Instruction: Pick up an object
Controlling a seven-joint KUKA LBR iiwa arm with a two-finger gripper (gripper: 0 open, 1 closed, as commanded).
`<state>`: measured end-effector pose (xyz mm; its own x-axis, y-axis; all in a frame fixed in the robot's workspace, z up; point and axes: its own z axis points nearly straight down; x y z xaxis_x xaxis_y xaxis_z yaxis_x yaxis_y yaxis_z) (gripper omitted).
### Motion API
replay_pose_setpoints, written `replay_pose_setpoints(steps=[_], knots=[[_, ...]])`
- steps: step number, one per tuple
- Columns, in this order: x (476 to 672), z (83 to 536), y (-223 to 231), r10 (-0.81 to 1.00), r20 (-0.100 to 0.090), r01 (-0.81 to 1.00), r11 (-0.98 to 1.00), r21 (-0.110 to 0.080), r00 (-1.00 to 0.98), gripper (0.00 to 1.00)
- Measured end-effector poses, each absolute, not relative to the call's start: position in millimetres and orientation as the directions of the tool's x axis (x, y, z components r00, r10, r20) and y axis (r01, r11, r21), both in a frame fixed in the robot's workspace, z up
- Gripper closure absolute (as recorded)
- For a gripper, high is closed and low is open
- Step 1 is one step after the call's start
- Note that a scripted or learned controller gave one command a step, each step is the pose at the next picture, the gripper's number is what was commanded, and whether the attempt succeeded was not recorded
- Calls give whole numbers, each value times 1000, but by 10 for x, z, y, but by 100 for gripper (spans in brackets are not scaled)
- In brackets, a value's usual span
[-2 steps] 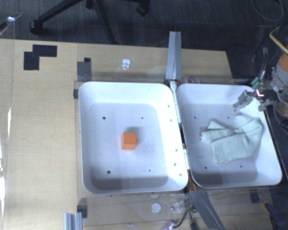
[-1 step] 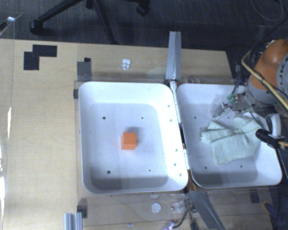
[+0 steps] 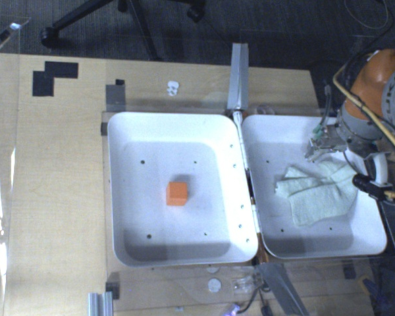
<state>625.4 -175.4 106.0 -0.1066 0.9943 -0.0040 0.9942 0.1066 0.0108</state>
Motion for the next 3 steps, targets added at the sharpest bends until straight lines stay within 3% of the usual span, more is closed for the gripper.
replay_pose_setpoints(steps=[1, 2, 3], knots=[[6542, 1768, -1297, 998, -2, 998, 64, 6, -64, 100], [6264, 1339, -825, 995, 0, 995, 96, 2, -96, 100], [6698, 1860, -453, 982, 0, 982, -189, 5, 189, 100]])
